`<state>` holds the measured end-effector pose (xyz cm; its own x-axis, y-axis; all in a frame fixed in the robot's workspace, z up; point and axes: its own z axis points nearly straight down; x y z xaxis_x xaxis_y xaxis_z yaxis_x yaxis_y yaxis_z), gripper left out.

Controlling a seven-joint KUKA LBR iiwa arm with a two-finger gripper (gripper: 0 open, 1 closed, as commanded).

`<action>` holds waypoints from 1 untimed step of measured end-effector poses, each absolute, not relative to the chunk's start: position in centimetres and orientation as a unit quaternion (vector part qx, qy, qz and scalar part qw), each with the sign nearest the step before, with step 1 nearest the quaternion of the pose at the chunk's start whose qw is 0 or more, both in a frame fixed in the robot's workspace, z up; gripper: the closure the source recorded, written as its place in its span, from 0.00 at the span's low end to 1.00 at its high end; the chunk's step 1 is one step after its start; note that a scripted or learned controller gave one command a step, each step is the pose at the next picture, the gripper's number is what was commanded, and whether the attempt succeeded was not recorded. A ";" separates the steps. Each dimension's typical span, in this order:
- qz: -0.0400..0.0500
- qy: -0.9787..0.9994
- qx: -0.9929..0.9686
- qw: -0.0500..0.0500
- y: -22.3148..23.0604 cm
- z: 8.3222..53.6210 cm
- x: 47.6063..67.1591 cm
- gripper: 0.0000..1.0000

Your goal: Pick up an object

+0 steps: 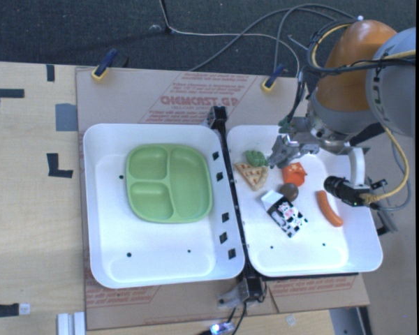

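Over the right bin [363, 253], upper middle of frame: gripper [281, 155] hovering, grip state impossible to tell. Just below it, red piece [295, 174]; beside, green broccoli [255, 158], waffle wedge [252, 174].

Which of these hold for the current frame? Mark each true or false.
1. The green divided plate lies in the left bin. True.
2. The orange sausage sits on the green plate. False: it lies in the right bin, near that bin's right side.
3. The tool is over the right bin, close to the red piece. True.
4. The black-and-white carton is in the left bin. False: it lies in the right bin, below the brown piece.
5. The waffle-like wedge lies beside the green broccoli piece. True.
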<state>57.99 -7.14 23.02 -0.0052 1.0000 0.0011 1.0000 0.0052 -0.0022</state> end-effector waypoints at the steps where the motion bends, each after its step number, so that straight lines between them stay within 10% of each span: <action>1: 0.000 -0.710 -0.704 0.002 -1.1 23.5 57.0 1.00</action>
<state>57.00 -1.10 23.50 -0.0076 1.0000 0.0023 1.0000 0.0076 -0.0020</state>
